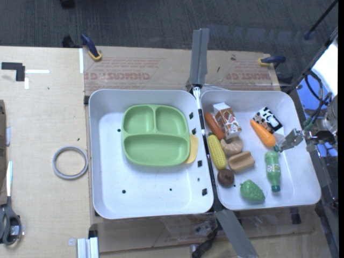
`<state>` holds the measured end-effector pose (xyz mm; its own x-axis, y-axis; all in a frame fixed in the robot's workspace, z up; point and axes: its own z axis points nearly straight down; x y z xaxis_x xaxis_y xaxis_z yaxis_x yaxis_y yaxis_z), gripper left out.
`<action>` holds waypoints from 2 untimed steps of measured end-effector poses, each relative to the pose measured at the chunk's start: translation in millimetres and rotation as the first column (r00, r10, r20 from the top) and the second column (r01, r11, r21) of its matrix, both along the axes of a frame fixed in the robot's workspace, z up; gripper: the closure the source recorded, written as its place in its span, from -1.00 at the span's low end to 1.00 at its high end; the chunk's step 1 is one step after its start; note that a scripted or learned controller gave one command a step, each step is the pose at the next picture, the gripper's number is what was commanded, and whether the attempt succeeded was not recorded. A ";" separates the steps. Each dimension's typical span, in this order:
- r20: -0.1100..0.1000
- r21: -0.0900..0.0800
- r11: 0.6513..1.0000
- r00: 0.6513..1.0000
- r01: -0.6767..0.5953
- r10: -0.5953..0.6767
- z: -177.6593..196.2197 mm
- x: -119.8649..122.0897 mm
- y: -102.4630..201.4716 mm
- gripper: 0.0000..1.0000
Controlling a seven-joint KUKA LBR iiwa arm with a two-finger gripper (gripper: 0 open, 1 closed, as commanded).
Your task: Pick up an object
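1. The gripper [287, 141] is reaching in from the right and is hanging over the right bin [301, 198], close to its right wall. I cannot tell how its jaws are standing, because this part is small and blurred. Nothing is showing between them, so I am judging that it is not carrying anything.

2. The things to pick are all lying in the right bin: an orange carrot [263, 133] just left of the gripper, a green bottle [273, 171] below it, a black and white packet [267, 120] above the carrot, a brown carton [226, 120], a yellow corn cob [216, 151], a hot dog [242, 161], a dark round piece [226, 177] and a green leafy piece [252, 191].

3. They are lying close together, several touching, so the arm is probably aiming at the outer ones, the carrot or the bottle cap, where there is free room around.

4. The left bin [107, 198] is bearing a green divided plate [156, 136], with something yellow showing at its right edge.

5. The pick is, in my judgement, not yet done.
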<state>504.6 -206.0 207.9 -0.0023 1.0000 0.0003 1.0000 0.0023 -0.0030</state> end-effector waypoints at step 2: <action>0.000 0.014 0.996 0.996 0.094 -0.094 -115.8 71.3 14.3 -1.00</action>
